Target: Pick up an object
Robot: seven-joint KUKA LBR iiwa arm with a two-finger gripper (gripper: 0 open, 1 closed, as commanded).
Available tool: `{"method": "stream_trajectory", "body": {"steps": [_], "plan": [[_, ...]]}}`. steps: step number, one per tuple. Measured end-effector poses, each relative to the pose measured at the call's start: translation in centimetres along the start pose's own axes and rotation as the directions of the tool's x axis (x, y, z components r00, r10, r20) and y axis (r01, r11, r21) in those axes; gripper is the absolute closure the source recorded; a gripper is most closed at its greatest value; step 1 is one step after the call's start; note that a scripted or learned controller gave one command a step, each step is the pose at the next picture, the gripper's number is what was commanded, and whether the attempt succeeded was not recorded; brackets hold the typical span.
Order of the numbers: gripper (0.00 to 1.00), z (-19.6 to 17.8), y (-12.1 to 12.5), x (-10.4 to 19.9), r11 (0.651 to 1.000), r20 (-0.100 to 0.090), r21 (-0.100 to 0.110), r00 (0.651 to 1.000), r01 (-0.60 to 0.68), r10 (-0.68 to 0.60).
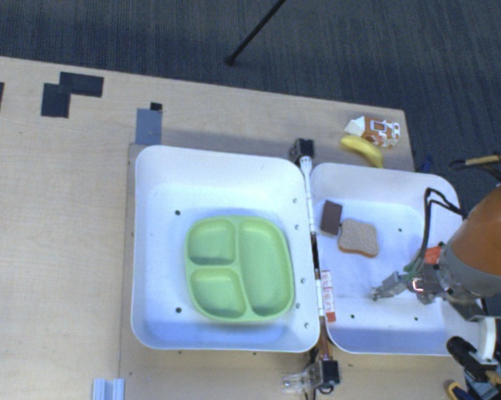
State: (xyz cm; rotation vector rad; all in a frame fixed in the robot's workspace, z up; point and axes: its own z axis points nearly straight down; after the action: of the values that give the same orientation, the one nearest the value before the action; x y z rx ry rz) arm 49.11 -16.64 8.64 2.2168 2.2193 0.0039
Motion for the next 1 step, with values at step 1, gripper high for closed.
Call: {"method": "stream_trajectory", "body": {"steps": [1], "plan": [[1.00, -1.16, 0.25, 0.04, 1.000, 0.000, -0.006, 1.000, 0.000, 0.000]]}}
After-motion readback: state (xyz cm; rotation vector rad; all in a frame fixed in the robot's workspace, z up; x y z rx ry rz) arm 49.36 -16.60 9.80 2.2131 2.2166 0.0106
